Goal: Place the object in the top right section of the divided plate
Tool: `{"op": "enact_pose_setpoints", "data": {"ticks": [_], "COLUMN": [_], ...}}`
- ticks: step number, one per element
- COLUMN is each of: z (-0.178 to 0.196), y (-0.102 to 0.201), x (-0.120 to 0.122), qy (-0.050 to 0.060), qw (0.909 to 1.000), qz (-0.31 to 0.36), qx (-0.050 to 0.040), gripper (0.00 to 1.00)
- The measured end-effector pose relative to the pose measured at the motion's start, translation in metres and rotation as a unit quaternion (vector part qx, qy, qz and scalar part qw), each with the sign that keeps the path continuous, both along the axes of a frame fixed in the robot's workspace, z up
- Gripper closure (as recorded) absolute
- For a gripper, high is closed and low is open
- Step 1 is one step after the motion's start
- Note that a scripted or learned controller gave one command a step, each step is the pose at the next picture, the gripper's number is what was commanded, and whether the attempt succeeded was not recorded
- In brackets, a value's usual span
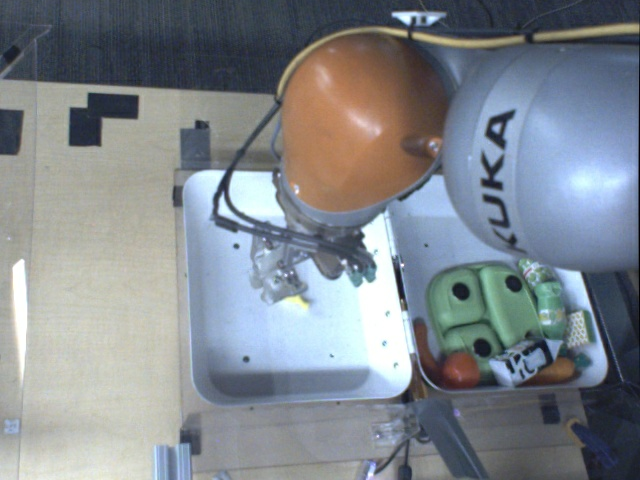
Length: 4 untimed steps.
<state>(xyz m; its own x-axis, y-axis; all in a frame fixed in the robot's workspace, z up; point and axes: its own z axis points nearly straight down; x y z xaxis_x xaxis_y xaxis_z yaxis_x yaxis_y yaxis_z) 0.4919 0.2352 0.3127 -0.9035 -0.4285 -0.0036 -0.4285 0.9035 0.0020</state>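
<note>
A small yellow object (297, 303) lies on the floor of the left white bin (230, 358), near its middle. My gripper (278, 282) hangs over that bin, its tip just up and left of the yellow object, touching it or nearly so. The large orange band and grey wrist hide most of the gripper from above. The green divided plate (490, 313) sits in the right bin (440, 243), with black dots in its sections. Its top right section (512, 298) holds nothing that I can see.
Around the plate in the right bin lie a red tomato-like item (461, 369), an orange piece (556, 371), a black-and-white item (523, 360) and a green bottle (548, 298). A black cable (232, 183) loops over the left bin's back edge.
</note>
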Motion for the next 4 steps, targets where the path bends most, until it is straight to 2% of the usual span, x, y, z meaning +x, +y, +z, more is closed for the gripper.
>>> {"op": "enact_pose_setpoints", "data": {"ticks": [1,2,3,4], "z": [0.122,0.122,0.030,-0.075], "y": [-0.035,-0.005,-0.011,-0.007], "x": [0.014,0.013,-0.004,-0.005], "qy": [-0.002,-0.002,-0.001,-0.001], "qw": [0.9880,0.9519,0.9061,0.8200], "qz": [0.155,0.306,0.423,0.572], "qx": [-0.0001,-0.0002,-0.0006,-0.0006], "gripper": [1.00,1.00,1.00,1.00]}}
